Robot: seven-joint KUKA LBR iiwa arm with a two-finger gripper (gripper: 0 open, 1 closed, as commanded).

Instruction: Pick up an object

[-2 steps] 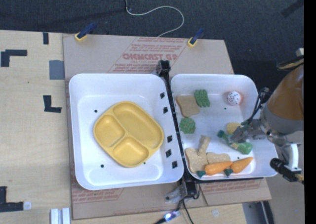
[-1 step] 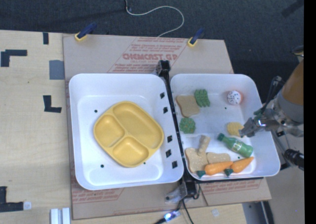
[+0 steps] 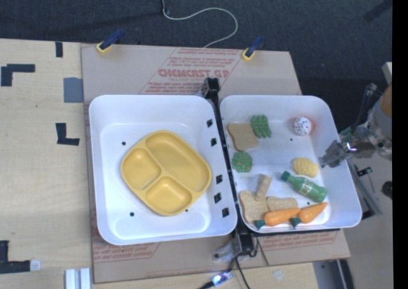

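Objects point(image 3: 280, 173) of toy food lie scattered in the right bin point(image 3: 341, 201), any of them open to picking. Nearest the camera, along that bin's front wall, an orange carrot point(image 3: 294, 215) with a green tip lies lengthwise, touching two tan bread-like slices point(image 3: 268, 205). Just behind them a green bottle point(image 3: 305, 185) with a white label lies tilted on its side; whatever is printed on the label is too small to read. A tan stick-shaped piece point(image 3: 262, 184) sits left of the bottle, and a yellow corn-like piece point(image 3: 306, 166) just beyond it. Farther back come a round green broccoli piece point(image 3: 241, 162), a tan toast slice point(image 3: 242, 135), a ridged green piece point(image 3: 260, 126) touching the toast, and a small white ball point(image 3: 302, 126) with red marks near the far right corner.

In the left bin point(image 3: 105, 115) rests a yellow divided tray point(image 3: 166, 171) with three compartments.

Both bins stand on a brown cardboard sheet point(image 3: 185, 71); red print on its far part reads roughly "CHEMCAST GP", with smaller lines too faint to make out. Two yellow-and-blue clamps point(image 3: 110, 40) pin its far edge.

The gripper point(image 3: 336, 153) hangs at the right bin's right rim, near the corn-like piece but apart from it, holding nothing; I cannot tell how far its tips stand apart.
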